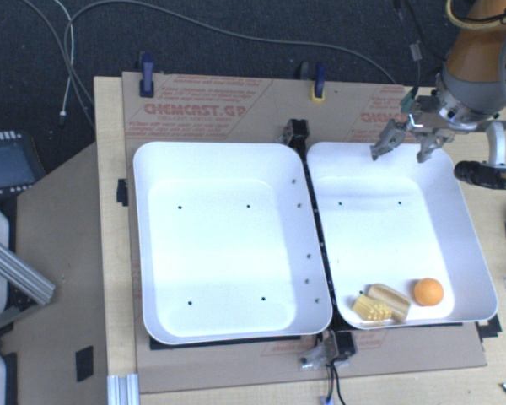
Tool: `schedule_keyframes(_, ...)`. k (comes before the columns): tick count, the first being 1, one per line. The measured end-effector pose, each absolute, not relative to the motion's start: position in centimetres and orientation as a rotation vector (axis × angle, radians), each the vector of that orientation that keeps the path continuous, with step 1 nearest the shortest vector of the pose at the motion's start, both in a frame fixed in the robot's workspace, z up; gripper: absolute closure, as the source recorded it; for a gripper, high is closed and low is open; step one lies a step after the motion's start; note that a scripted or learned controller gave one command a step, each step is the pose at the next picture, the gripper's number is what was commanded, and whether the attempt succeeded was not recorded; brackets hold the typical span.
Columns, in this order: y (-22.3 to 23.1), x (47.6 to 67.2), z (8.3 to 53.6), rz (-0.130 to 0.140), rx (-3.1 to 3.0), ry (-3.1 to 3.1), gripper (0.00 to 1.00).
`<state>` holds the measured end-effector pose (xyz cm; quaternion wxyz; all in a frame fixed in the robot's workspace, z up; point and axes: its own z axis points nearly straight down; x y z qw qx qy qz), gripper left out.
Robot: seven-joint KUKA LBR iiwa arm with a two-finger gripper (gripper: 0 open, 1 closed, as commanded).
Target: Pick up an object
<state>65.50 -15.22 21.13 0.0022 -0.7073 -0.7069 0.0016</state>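
In the right bin, near its front edge, lie an orange ball, a tan roll-shaped piece and a yellow corn cob piece. My gripper hangs over the far rim of the right bin, well away from those objects. Its two fingers are spread apart with nothing between them. The arm with its orange band rises toward the top right corner.
The left bin sits beside the right one, their walls touching along the middle. Both rest on a cardboard sheet held by blue clamps. Cables run across the dark floor behind.
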Motion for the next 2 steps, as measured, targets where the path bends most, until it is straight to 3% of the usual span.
schedule_keyframes(1,-15.2,65.6,21.5,-0.001,-2.221,-2.222,0.00)
schedule_keyframes(2,-15.9,66.1,15.7,0.004,-2.219,-2.219,0.00)
